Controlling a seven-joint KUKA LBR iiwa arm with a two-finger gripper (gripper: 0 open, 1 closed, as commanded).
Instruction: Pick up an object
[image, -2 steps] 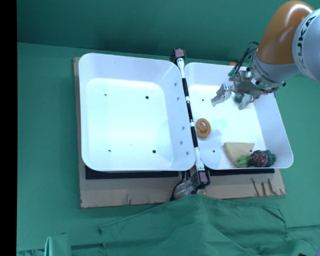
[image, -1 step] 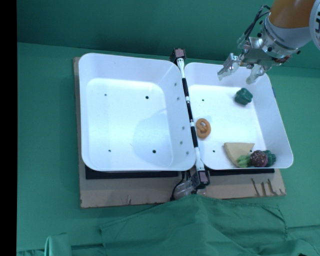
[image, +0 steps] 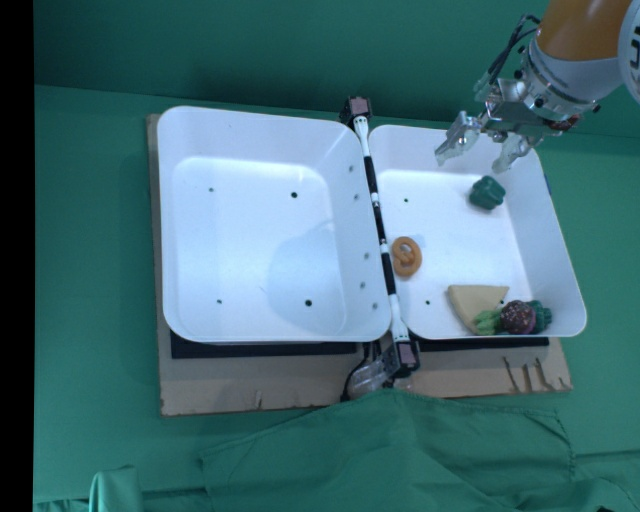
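While the grey two-finger gripper (image: 482, 150) hangs spread and empty above the right white bin's (image: 566, 262) far edge, we lower straight onto the small dark-green block (image: 487, 193) just below.

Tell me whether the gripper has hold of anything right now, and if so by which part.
Nothing is held. The gripper hangs open above the far edge of the right bin, with no object between its fingers. The green toy lies just below it, apart.
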